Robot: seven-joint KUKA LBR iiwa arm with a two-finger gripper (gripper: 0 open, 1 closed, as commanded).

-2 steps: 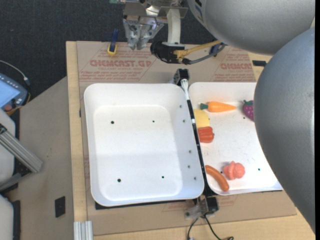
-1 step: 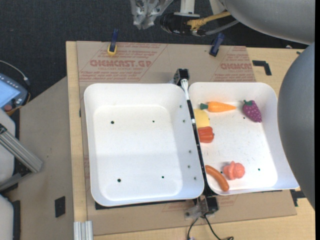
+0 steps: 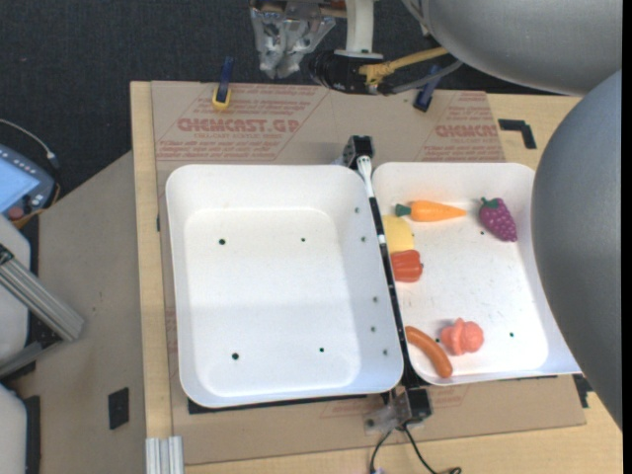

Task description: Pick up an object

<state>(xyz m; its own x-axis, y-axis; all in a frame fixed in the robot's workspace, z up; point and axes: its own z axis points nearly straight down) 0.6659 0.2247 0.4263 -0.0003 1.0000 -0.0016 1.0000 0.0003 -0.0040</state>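
Looking at the biggest stuff first: the grey arm (image 3: 583,215) is bulking over the right side and far-right corner, reaching across so its gripper (image 3: 286,42) is hanging beyond the far edge of the desk (image 3: 89,265), well apart from both bins. Honestly can't tell how that gripper is set, it's too blurry up there, but nothing is showing in it.

The left bin (image 3: 188,265) is sitting bare, and the right bin (image 3: 494,363) is carrying all the toys. Along its left wall a yellow block (image 3: 397,233) is touching a red pepper (image 3: 406,266); a carrot (image 3: 431,210) is lying toward the far side, purple grapes (image 3: 499,219) near the far-right, and a sausage (image 3: 430,352) just beside a pink fruit (image 3: 461,337) at the near edge.

If I'm picking, I'm going for the carrot or grapes, since they're lying clear of neighbours and walls. Coming straight down and closing across the carrot's narrow width looks safest. The wall-huggers look like trouble.
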